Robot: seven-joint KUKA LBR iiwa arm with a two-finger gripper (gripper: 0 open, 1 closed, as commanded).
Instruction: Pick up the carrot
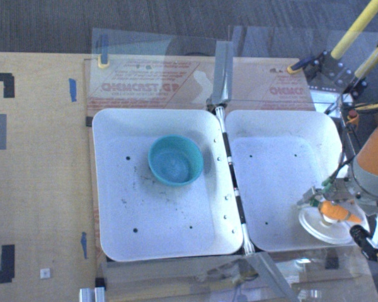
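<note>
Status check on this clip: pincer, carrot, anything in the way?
Pincer low over right bin's near right corner, finger state unclear. Carrot on white plate directly beneath. Teal bowl in left bin, well clear.

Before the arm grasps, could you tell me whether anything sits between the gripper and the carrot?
Nothing visible does. The gripper is right at the carrot, which lies on a white plate in the right bin.

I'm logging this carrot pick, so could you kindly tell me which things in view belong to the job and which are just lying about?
Part of the job:
- carrot, on the white plate in the right bin
- hand, right at the carrot

Just lying about:
- teal bowl, in the left bin
</note>
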